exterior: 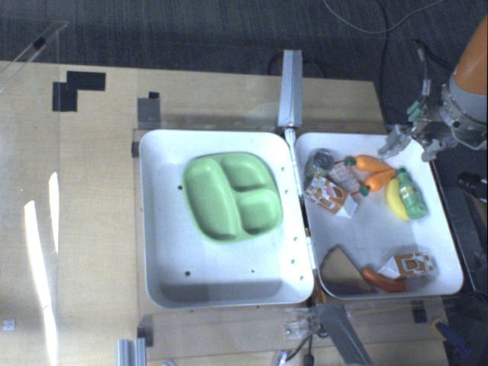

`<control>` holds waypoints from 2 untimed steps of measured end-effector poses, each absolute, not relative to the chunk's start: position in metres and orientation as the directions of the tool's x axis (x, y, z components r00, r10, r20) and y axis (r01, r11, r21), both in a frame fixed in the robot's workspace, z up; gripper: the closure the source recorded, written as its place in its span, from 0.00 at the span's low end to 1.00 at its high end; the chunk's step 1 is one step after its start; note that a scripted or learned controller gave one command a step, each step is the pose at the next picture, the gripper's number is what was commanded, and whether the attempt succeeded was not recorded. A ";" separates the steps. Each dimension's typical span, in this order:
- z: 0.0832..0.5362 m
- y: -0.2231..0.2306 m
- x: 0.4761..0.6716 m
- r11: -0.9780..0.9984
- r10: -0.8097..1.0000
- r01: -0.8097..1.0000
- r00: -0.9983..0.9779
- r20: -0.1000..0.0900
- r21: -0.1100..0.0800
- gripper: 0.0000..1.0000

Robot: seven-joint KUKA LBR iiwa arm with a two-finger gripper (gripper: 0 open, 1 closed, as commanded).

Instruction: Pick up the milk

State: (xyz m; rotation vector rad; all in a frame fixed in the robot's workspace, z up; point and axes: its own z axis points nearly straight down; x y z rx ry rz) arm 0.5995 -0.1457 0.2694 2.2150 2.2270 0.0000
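Hovering at the upper right corner of the right bin (450, 277), the gripper (409, 139) is hanging just above the bin's back rim, with the grey arm (467, 105) and its orange band reaching in from the right edge of the camera view. Its two pale fingers are standing spread apart, one toward the left over the bin's corner and one toward the right, and nothing is sitting between them. The milk (329, 195), a small carton printed in brown and white, is lying tilted in the left part of the right bin, close to the wall shared with the left bin (160, 280) and well apart from the gripper. Just behind it a second small packet (342, 176) is resting, with a dark round can (322, 160) near the back left corner. Two orange carrots (374, 172) are lying side by side toward the middle, and a yellow banana (396, 200) is touching a green bottle (410, 195) further right. Along the front of the bin a brown wedge-shaped piece (343, 269), a red sausage (383, 281) and another small carton (415, 264) are sitting. A green divided plate (232, 195) is lying in the left bin.
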 end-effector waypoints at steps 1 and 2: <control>0.124 -0.091 0.619 0.257 0.966 0.966 -0.257 -0.008 0.020 0.00; 0.110 -0.095 0.617 0.219 0.976 0.975 -0.219 -0.001 0.046 0.00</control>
